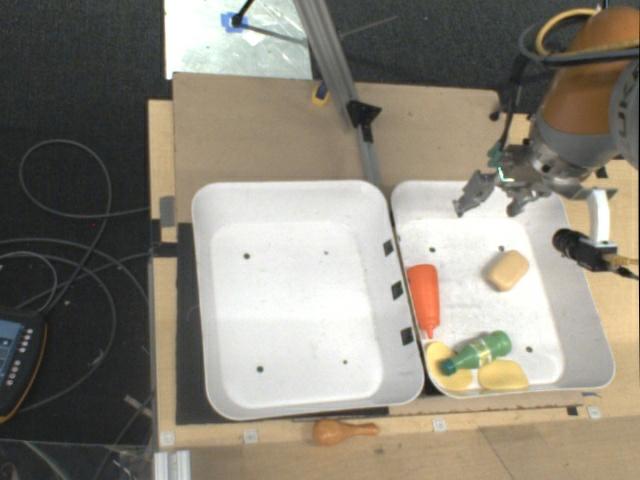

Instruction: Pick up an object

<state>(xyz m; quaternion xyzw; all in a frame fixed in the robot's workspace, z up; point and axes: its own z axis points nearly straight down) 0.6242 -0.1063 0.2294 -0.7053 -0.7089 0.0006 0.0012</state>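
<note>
Orange carrot [424, 296], green bottle [478, 351], white bins [300, 196].

You have two shallow white plastic bins [290, 203] side by side. In the right one you can count five things: one orange carrot-shaped toy [425, 296], one beige rounded block [507, 270], one green bottle [477, 351] and two yellow pieces [502, 374]. One orange pear-shaped toy [340, 430] lies on the bench.

The right bin [575, 308] held a carrot [425, 298] along its left wall, a bread roll [508, 270] toward its right side, and a bottle [476, 352] lying over a banana [490, 373] at its near edge. A wooden piece [343, 430] lay on the bench [250, 118] before the left bin [290, 203].
</note>
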